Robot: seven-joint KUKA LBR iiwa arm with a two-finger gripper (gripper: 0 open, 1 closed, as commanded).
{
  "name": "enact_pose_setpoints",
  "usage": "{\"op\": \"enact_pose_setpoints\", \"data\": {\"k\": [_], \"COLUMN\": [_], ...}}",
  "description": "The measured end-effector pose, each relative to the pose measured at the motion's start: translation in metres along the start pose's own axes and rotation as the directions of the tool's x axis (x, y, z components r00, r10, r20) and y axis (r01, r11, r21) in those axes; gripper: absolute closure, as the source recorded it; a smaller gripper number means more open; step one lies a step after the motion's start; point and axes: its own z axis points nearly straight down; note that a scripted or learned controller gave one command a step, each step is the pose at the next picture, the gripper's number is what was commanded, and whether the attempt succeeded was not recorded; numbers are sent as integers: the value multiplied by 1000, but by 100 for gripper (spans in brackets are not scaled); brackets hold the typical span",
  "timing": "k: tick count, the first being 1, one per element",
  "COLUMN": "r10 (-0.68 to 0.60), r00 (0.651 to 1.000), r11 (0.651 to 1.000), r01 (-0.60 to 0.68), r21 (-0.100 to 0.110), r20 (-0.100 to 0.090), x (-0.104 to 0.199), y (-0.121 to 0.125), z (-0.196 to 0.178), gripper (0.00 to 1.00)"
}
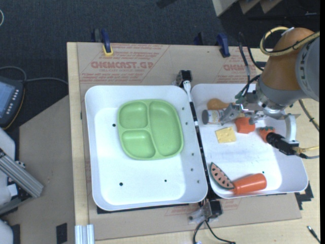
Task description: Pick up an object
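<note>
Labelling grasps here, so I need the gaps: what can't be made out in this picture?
Camera view:
gripper: its grasp state, hidden by the arm above it.
orange-red block: partly covered by the gripper.
grey cylinder: too small to identify.
right bin: far right corner hidden by the arm.

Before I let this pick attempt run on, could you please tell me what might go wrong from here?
1. The gripper hangs over a tight cluster in the right bin: a red-orange piece, a yellow block and a grey cylinder lie close together, so it may nudge neighbours or pinch two at once.
2. The grey cylinder appears to lie on its side near the bins' shared wall and could roll away if bumped.
</note>
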Motion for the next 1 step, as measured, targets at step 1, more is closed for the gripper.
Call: {"op": "enact_pose_setpoints", "data": {"k": [1], "r10": [0], "r00": [1000], "r11": [1000], "r01": [0], "r21": [-12], "r20": [8], "x": [-2], "y": [2], "z": [47], "gripper": [0]}}
